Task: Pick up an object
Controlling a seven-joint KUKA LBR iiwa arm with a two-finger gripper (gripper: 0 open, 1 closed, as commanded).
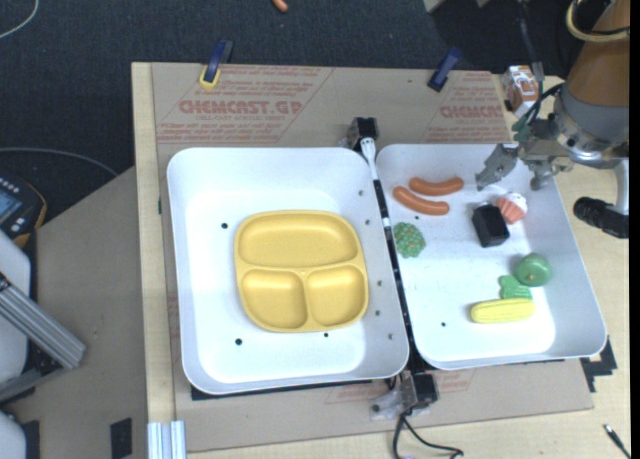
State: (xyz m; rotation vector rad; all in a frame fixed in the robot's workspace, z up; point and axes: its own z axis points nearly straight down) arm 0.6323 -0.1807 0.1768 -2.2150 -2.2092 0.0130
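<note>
Two white bins (190,247) sit side by side on a cardboard-covered bench. Inside the right bin, two sausages (428,195) lie lengthwise left to right, near the far wall. From the right, the grey arm leans in, its gripper (514,173) hovering just beside them, fingers spread apart, holding nothing.

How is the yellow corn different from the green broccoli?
The corn is yellow; the broccoli is green. The corn is long and lies sideways; the broccoli is round and bumpy. The corn lies near the front of the right bin; the broccoli sits by its left wall. Both lie in that bin.
</note>
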